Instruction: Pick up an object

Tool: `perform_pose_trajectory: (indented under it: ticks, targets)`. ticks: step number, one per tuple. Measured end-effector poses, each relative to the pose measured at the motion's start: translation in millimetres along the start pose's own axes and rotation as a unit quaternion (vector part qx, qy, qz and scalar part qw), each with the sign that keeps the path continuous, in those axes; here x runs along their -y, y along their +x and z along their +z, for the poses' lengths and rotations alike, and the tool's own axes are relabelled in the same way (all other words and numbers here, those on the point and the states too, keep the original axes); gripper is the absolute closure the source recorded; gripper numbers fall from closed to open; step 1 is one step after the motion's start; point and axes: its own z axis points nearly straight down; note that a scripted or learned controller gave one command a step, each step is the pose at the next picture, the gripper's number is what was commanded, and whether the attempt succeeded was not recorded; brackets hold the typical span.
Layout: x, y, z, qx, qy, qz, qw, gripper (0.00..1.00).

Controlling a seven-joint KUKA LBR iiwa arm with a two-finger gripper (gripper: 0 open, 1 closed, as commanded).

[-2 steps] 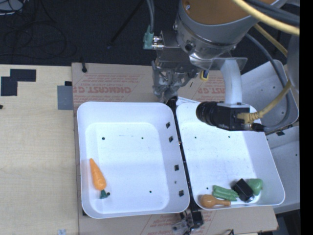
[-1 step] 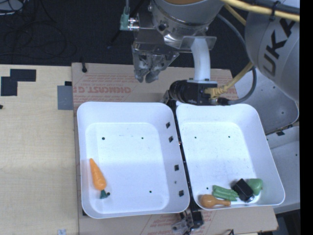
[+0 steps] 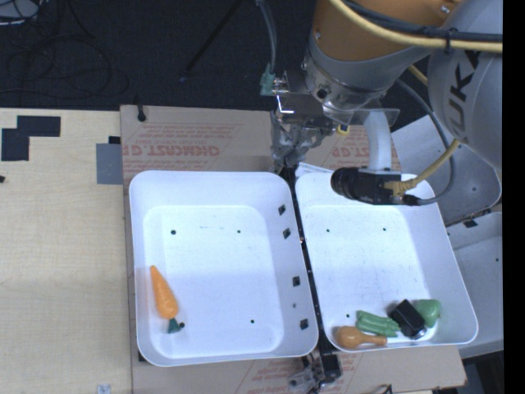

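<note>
An orange toy carrot (image 3: 163, 292) with a green top lies near the front left corner of the left bin (image 3: 205, 191). In the front right corner of the right bin (image 3: 369, 245) sit a green pea pod (image 3: 377, 322), a small black block (image 3: 408, 317), a green piece (image 3: 429, 309) and an orange pear-shaped piece (image 3: 358, 336). My gripper (image 3: 289, 150) hangs over the back rim where the two bins meet, far from all of these objects. Nothing shows in it.
A black cylinder (image 3: 366, 185) with a yellow cable juts over the back of the right bin. The arm's large grey and orange body (image 3: 385, 23) fills the upper right. Cardboard (image 3: 197, 142) lies under the bins, and the wooden bench (image 3: 57, 245) spreads to the left.
</note>
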Motion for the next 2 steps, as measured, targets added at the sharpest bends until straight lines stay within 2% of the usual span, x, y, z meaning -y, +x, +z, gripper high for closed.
perform_pose_trajectory:
  ticks: [1,2]
  targets:
    - [0.6,5.0,-15.4,-0.001,-0.003,-0.006,1.0000,1.00]
    - [9.3,-82.5,-97.0,-0.002,-0.009,0.000,1.0000,1.00]
